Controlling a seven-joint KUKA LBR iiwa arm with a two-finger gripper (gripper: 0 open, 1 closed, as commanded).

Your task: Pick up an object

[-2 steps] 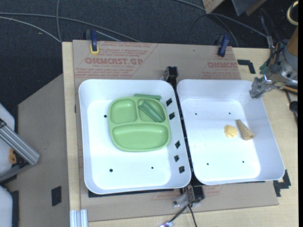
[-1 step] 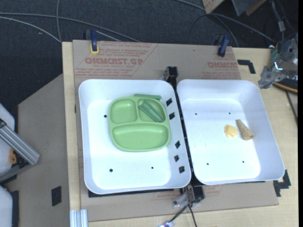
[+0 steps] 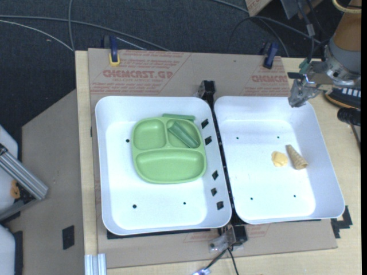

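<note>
In the right bin lie a small yellow piece and, just to its right and touching it, a tan cone-shaped piece. The left bin bears a green divided plate with a darker green object lying across its upper right compartment. My gripper hangs over the far right corner of the right bin, well above and behind the two small pieces. Nothing shows between its fingers.
Both bins rest on a cardboard sheet held by blue clamps at the back edge. A row of black clips runs along the seam between the bins. Cables trail across the dark floor behind the bench.
</note>
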